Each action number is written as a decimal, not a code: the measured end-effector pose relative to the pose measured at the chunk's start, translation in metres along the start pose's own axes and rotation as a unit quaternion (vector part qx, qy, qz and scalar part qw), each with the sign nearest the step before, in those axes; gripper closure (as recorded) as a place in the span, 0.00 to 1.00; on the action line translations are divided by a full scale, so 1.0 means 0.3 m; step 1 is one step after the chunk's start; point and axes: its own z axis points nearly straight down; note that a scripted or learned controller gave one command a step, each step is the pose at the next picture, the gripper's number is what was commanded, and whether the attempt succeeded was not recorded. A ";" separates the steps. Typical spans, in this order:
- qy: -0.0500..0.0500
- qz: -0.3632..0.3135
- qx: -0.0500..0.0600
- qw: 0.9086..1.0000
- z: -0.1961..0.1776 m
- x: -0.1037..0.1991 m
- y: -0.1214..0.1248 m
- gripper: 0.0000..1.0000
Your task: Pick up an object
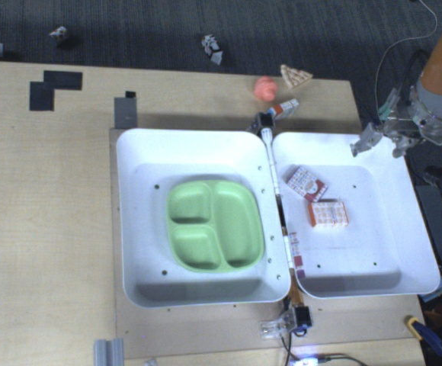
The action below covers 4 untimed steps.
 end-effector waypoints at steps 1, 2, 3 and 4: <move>0.000 0.000 0.000 1.000 0.364 0.068 -0.058 0.00; 0.000 0.001 -0.001 1.000 0.366 0.120 -0.200 0.00; -0.001 0.001 -0.003 1.000 0.361 0.235 -0.511 0.00; -0.001 0.001 -0.006 1.000 0.324 0.235 -0.503 1.00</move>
